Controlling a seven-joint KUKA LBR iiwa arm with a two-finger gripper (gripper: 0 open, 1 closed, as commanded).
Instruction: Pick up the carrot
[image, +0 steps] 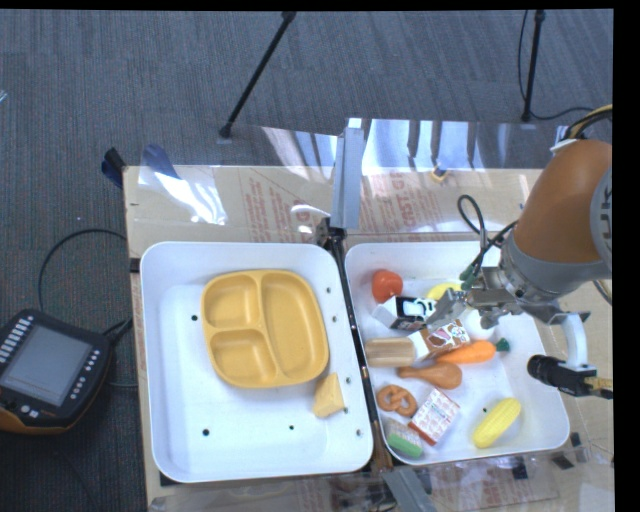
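Note:
The carrot (466, 353), orange with a small green tip at its right end, lies across the middle of the right bin (545, 425). Its left end touches a brown drumstick (436, 375). My gripper (458, 312) hangs just above and slightly left of the carrot, over a red-and-white packet (444, 335) that sits against the carrot's upper left side. The grey arm with its orange band (565, 200) comes in from the right above the bin's far corner. Nothing orange shows in the gripper.
Crowding the right bin are a red tomato (386, 284), a black-and-white item (410, 308), a bun (390, 350), a pretzel (397, 400), a snack packet (435, 416) and a corn cob (497, 422). The left bin (175, 420) holds a yellow divided plate (265, 327) and a cheese wedge (328, 397).

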